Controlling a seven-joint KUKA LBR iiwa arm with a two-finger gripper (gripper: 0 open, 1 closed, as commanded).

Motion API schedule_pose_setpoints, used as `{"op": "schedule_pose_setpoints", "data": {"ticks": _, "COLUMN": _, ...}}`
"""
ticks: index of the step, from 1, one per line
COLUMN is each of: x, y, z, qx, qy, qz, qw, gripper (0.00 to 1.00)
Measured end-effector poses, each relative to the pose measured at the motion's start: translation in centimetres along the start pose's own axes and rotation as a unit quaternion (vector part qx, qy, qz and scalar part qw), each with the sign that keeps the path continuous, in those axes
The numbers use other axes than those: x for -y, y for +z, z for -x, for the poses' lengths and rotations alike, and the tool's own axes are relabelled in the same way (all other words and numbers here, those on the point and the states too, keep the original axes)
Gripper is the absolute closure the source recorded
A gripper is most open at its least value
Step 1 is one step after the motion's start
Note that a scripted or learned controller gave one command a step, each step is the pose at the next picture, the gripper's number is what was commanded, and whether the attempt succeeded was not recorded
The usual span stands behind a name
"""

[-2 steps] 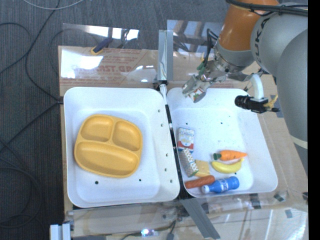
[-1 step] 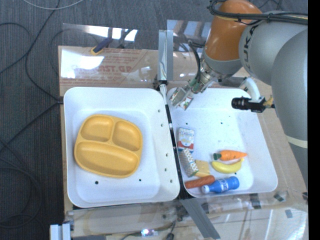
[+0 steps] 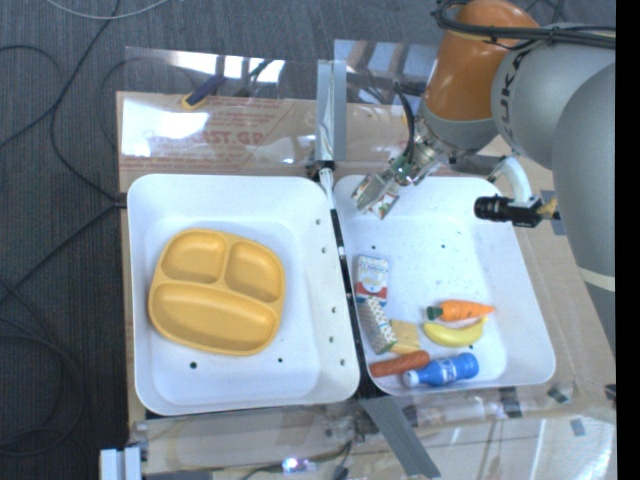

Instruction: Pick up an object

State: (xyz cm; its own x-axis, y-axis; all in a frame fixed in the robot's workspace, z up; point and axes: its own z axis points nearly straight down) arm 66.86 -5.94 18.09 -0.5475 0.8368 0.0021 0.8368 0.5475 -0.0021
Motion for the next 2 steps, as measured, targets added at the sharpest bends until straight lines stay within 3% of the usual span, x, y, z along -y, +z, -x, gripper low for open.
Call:
{"op": "schedule_pose_setpoints", "data": {"ticks": 1, "x": -0.4, "y": -3.7, "z": -0.5, "qx": 0.000, "qy": 0.016, "qz": 0.000, "qw": 0.9999, "gripper": 1.00}}
{"op": "schedule_pose_setpoints", "data": {"ticks": 2, "x": 3.2, "y": -4.4, "z": -4.5, "qx": 0.000, "qy": 0.008, "qz": -0.001, "qw": 1.0000, "gripper": 1.00}}
